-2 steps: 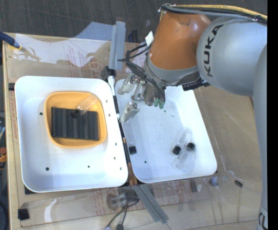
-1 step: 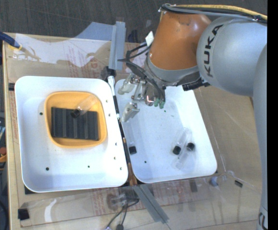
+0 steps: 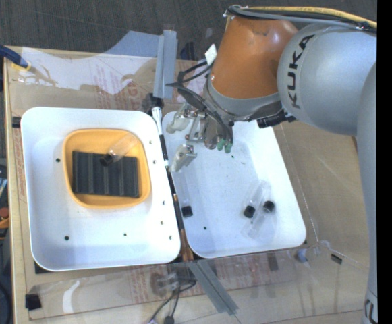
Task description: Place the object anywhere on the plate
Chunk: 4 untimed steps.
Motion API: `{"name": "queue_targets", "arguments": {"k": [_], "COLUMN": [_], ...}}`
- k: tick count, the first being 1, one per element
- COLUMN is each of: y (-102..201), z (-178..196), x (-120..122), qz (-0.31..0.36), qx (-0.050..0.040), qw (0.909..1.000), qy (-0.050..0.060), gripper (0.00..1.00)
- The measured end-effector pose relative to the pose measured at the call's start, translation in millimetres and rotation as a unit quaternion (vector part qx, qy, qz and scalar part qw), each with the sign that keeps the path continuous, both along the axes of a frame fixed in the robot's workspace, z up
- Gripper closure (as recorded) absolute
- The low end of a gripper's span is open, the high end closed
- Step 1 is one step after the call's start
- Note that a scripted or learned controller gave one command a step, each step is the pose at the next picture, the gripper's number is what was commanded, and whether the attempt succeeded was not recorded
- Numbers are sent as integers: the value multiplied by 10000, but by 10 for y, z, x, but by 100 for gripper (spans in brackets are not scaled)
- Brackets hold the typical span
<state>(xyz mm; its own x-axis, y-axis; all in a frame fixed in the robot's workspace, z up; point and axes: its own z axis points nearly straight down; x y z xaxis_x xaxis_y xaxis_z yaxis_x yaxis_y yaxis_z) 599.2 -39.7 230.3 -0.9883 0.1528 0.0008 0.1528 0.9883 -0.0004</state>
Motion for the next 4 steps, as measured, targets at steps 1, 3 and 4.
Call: {"name": "queue_targets", "arguments": {"k": [1, 3, 4], "y": [0, 0, 0], "z": [0, 0, 0], "x": [0, 0, 0], "qz": [0, 0, 0], "qx": [0, 0, 0], "qw": [10000, 10000, 10000], "qy": [0, 0, 0], "gripper": [0, 0, 0]}}
